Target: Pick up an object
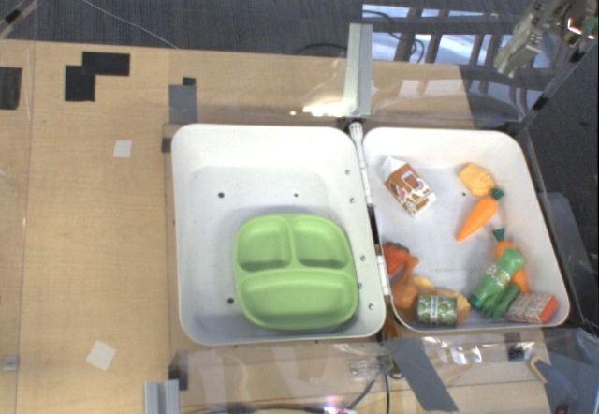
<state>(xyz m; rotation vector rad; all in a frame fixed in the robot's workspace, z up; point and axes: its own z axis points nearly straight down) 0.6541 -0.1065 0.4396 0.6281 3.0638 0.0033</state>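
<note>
The step in hand looks like choosing a target and coming down on it cleanly, and the loosely lying pieces suit that best: the orange plastic toy carrot with a green top (477, 216) and the brown-and-white printed snack packet (409, 189) each have bare floor around them, so fingers could straddle either without nudging a neighbour.

Nearest the camera, along the front wall of the right shallow white bin (533, 169), things crowd together: a small green-labelled can (435, 309), a green plastic bottle (498, 277), an orange-red box (533, 307) in the corner, and a red-orange toy vegetable (400, 264) against the divider (a tight cluster, poor for a first try). Further back lies a yellow waffle-like piece (476, 180).

The left shallow white bin (215, 159) holds a light green plastic compartment plate (295, 270).

Farthest, at the top right, the metal two-finger gripper (533, 33) hangs outside the bins; I cannot tell how its jaws stand or whether they hold anything.
</note>
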